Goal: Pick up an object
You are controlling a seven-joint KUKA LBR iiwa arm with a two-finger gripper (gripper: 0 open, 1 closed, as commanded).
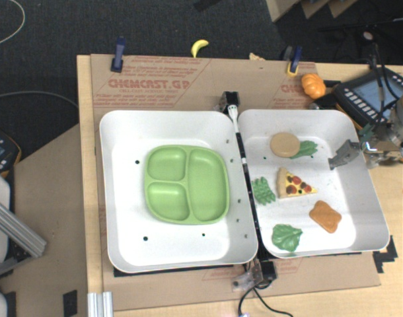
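Note:
The right bin [360, 236] holds several toy foods. A tan round patty [284, 144] lies at the back with a green leaf [306, 149] touching its right side. A pizza slice [293, 184] sits mid-bin, a ridged green piece [263, 191] to its left, an orange-brown nugget [325, 216] to its lower right and a green lettuce leaf [286, 236] at the front. My gripper [345, 154] hangs over the bin's right part, right of the patty's leaf and above the nugget, with nothing seen in it.
The left bin [122, 177] carries a green divided plate [187, 184]. Behind the bins lie an orange toy [313, 84], a yellow banana [199, 46] and two blue clamps [117, 55] [294, 61]. A dark device [366, 96] stands at the back right.

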